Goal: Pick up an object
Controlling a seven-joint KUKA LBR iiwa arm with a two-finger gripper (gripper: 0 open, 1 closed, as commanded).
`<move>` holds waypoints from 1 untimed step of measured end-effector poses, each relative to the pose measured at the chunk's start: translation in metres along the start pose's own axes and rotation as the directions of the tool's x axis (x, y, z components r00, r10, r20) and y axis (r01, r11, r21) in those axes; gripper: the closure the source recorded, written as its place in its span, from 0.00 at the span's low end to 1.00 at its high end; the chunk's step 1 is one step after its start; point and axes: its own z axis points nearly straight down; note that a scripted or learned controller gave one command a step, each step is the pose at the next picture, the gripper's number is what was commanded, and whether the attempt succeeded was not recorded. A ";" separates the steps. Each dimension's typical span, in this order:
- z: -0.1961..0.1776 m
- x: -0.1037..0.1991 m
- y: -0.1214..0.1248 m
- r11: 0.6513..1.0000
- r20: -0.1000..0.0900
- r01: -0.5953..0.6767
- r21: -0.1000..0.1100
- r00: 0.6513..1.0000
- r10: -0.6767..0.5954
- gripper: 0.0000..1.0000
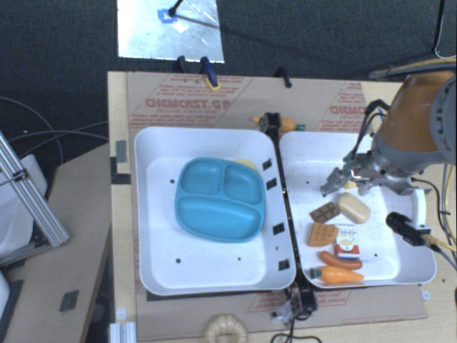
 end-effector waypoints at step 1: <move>0.057 -0.001 0.002 1.000 0.006 0.000 -0.014 1.000 0.000 0.00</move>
